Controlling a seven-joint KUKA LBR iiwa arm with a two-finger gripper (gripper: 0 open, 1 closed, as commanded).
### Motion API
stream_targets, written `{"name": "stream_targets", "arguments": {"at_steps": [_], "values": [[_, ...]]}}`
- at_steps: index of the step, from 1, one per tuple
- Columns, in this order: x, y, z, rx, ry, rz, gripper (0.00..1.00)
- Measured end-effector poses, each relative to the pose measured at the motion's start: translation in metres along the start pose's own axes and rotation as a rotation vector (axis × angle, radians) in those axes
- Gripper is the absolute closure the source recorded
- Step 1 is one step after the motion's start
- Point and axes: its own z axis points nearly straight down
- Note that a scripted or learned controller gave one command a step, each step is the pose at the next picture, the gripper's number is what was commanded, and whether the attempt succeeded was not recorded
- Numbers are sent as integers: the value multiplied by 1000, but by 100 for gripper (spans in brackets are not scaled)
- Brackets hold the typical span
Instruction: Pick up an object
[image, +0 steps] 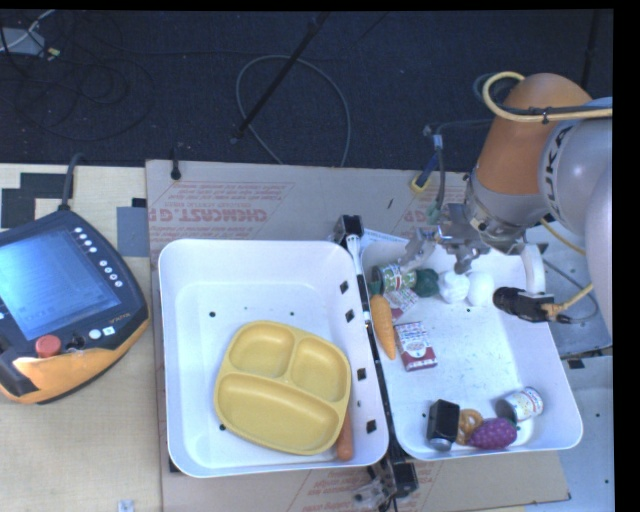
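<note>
1. Nearest you, along the front wall of the right bin (560, 400), you have a row of small things: a black block (443, 422), a brown pretzel-like ring (468, 424) touching it, a purple bunch of grapes (494, 433), and a small tin can (521, 405) lying on its side just behind the grapes.
2. In the left bin (190, 300) sits a yellow divided plate (285, 385), and a slim orange piece (345, 440) pokes out from under its near right corner.
3. Further in, you will find a carrot (382, 325) lying along the right bin's left wall, with a red-and-white packet (415, 345) just beside it.
4. At the back of the right bin, look for a small labelled can (398, 279), a dark green item (427, 282) and two white round objects (467, 288) close together.
5. The gripper (462, 255) hangs right over that back cluster, close above the white objects (its tips are too blurred against the clutter for you to tell whether it is spread, closed, or grasping anything).
6. Outside the bins, on the left, a teach pendant (60, 300) rests on the bench.
</note>
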Motion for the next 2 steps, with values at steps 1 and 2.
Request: {"name": "stream_targets", "arguments": {"at_steps": [1, 2], "values": [[-34, -1, 105, 4, 5, 8, 0], [-120, 0, 30, -6, -7, 9, 0]]}}
